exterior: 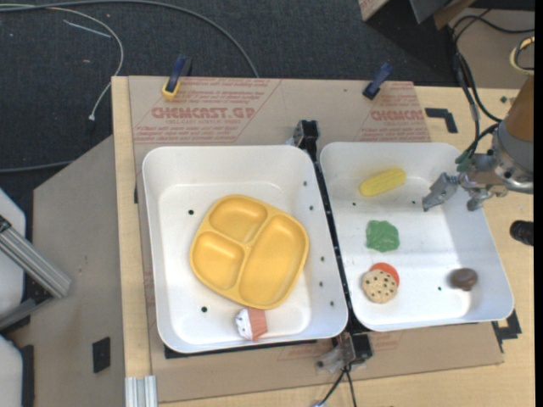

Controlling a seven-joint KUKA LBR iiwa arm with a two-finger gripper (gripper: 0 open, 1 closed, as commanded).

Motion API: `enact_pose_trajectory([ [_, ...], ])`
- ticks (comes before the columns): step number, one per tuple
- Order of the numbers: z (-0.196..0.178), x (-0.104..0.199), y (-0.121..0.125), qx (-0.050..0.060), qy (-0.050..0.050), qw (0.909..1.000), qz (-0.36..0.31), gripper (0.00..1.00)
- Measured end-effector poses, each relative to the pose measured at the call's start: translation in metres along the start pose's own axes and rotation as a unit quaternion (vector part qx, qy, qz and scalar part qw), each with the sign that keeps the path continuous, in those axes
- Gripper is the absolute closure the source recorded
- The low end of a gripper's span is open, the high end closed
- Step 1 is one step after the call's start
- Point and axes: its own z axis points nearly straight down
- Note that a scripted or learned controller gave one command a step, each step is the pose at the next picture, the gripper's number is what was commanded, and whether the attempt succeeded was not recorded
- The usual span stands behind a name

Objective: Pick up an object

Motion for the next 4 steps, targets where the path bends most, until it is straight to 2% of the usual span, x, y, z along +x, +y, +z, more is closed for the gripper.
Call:
enact_pose_trajectory([
  [1, -0.009, 0.001, 0.003, -0.007, -0.002, 1.0000, -0.002, 0.00],
  [3, 0.092, -0.007, 0.010, -0.005, -0.001, 1.0000, -0.002, 0.00],
  [4, 0.078, -0.007, 0.011, -0.008, -0.002, 1.0000, -0.002, 1.00],
])
